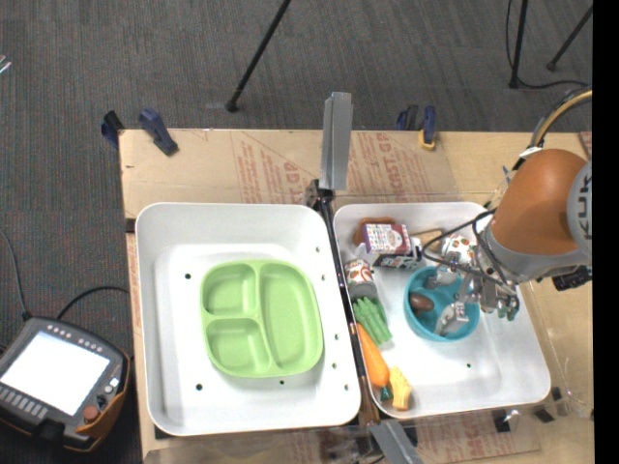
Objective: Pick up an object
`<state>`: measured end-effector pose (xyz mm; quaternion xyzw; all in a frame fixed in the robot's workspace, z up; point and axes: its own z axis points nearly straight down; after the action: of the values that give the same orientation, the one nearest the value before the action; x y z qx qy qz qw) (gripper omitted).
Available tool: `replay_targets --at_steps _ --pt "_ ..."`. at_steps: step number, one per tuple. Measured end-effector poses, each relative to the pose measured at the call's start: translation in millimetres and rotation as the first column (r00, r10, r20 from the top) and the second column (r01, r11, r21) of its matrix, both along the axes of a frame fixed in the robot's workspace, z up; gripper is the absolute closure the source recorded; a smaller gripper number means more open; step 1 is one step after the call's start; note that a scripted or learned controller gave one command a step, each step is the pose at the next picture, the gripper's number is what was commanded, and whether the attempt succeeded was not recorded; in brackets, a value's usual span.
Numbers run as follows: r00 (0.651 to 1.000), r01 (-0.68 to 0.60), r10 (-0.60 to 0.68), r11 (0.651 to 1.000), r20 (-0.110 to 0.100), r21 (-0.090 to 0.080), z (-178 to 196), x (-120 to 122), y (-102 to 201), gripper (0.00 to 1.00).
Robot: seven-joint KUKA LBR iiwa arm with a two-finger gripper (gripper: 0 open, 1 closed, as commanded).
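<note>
— Two bins, but which one has the goods?
— Right bin. A teal bowl sits near its middle with something brown inside; a carrot, a green piece, a small can and a red box line its left side.
— And the left bin?
— It has a green divided plate.
— Where's the arm?
— Reaching in from the right, orange band up, gripper over the bowl's right rim.
— Fingers?
— I cannot tell whether they are spread or pressed together; nothing visible between them.
</note>
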<state>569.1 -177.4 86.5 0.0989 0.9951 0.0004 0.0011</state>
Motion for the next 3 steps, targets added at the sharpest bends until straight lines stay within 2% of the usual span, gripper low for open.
replay_targets --at_steps 1,2,3 --pt "1.0 -0.007 0.007 1.0 -0.003 0.001 7.3 0.9 2.4 1.0" --pt "0.999 0.054 -0.054 0.999 0.01 0.0 147.7 23.7 59.9 1.0" --pt "0.999 0.046 -0.046 0.999 -0.002 0.001 0.2 -31.3 46.5 1.0"
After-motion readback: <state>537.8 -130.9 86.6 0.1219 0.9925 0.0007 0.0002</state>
